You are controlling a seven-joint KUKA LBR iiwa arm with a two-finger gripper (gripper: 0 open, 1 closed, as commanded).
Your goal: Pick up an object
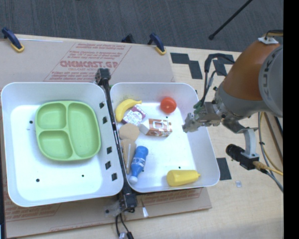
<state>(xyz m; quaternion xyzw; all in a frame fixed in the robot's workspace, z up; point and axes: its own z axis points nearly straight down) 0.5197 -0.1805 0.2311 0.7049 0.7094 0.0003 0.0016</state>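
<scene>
The right bin holds a yellow banana, a red ball, a small red-and-white carton, a dark red packet, a tan rounded piece, a blue bottle and a yellow wedge-shaped object. My gripper hangs over the bin's right rim, right of the carton and below the red ball. Nothing shows between its fingers.
The left bin carries a green divided plate. Cardboard lies under both bins, held by blue-and-yellow clamps at the back. Black clips run along the seam between bins. Cables trail at the right.
</scene>
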